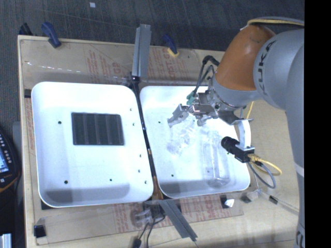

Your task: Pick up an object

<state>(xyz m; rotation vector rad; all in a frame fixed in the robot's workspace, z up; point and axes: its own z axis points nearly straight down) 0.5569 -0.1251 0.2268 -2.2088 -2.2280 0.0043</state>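
Observation:
My gripper (178, 115) hangs over the upper middle of the right bin (155, 99), reaching in from the right under the orange-banded wrist (243, 61). Just below it lies a small clear crumpled plastic piece (178, 140) on the bin floor. A clear plastic bottle (215, 163) lies lengthwise near the bin's right wall, below the wrist. In the left bin (46, 138) a dark grey ribbed rectangular block (97, 128) lies flat near the centre. The clear items are faint against the white floor, and I cannot tell whether the gripper touches either one.
A grey metal bar (140, 50) stands at the back between the bins, with blue clamps (51, 35) along the bench's far edge. A black connector with a yellow cable (243, 153) hangs off the arm over the right bin's right rim.

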